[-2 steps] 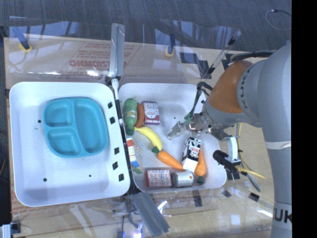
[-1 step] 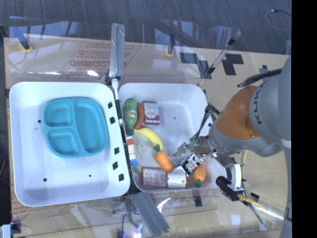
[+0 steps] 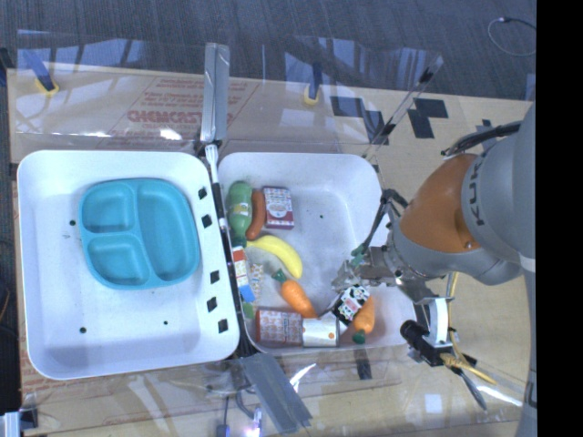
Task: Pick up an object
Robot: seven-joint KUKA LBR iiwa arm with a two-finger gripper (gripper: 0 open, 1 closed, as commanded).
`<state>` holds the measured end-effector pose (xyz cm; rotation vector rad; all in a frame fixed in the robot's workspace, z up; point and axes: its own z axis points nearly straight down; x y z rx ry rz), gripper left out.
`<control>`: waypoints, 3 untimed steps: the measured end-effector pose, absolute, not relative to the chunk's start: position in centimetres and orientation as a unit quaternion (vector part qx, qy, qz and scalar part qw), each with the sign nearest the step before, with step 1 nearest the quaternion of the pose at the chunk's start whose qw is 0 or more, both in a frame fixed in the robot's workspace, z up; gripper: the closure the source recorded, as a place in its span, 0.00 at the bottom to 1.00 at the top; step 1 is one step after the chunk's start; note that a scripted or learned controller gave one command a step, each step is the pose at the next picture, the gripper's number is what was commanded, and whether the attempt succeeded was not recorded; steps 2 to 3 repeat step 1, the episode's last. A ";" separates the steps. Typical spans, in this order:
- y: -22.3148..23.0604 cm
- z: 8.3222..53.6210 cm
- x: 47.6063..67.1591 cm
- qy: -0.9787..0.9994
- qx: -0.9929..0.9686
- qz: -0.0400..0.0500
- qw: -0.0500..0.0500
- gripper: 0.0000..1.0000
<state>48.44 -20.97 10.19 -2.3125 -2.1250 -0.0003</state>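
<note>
In the right bin (image 3: 364,176), near its lower corner, the gripper (image 3: 357,285) hangs over a black-and-white toy (image 3: 349,304) lying beside a carrot (image 3: 364,317). From here I cannot tell whether it has grasped anything. Nothing looks lifted yet, so the pickup seems undone.

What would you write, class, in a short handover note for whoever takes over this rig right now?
Gripper: low in the right bin's near right corner, over the black-and-white toy; grip unclear.
Objects: banana, two carrots, green bottle, sausage and boxes crowd that bin's left and front. Blue divided plate sits in the left bin.
Done: nothing visibly lifted.
Left: secure one object and raise it.
</note>
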 end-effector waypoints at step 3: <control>-14.8 22.2 52.0 -0.605 -0.796 0.000 0.001 1.00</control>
